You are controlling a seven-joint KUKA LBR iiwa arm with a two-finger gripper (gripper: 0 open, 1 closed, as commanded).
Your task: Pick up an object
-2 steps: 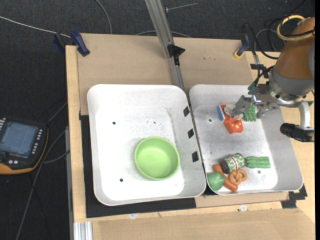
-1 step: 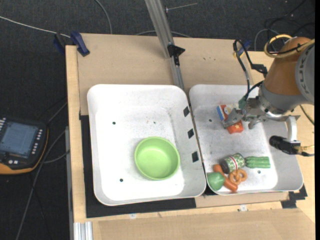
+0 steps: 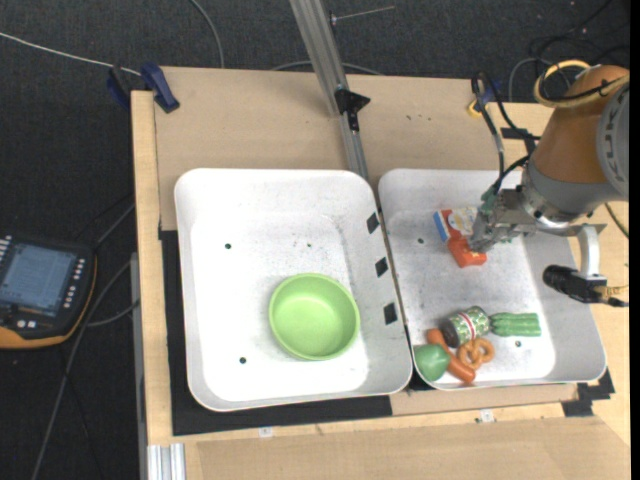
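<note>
While a handheld control pad (image 3: 38, 286) with a lit screen lies on the dark floor at the far left, off the bench, the wooden bench (image 3: 250, 118) fills the middle of the view; blue clamps sit at its upper left corner (image 3: 160, 88) and near its upper right edge (image 3: 482, 92); a metal post (image 3: 320, 38) slants down from the top and ends between the two bins; the left bin (image 3: 210, 208) holds a light green bowl (image 3: 314, 316), upright, in its lower right part, apart from the walls; just beside it, the right bin (image 3: 420, 268) holds several things; near its lower left corner a green pear-shaped piece (image 3: 430, 362) lies touching an orange carrot-like toy (image 3: 468, 360), with a small striped can (image 3: 466, 324) on its side just above them and a dark green toy (image 3: 515, 324) to the right of the can; higher up in this bin a small packet with a blue and red label (image 3: 444, 224) lies just beside a red-orange block (image 3: 468, 256); the gripper (image 3: 490, 230) comes down right over that block, at its upper right, and seems to touch it; whether the jaws are open, closed or gripping the block I cannot tell, since the wrist hides them; the grey arm with its orange band (image 3: 580, 133) reaches in from the right.
</note>
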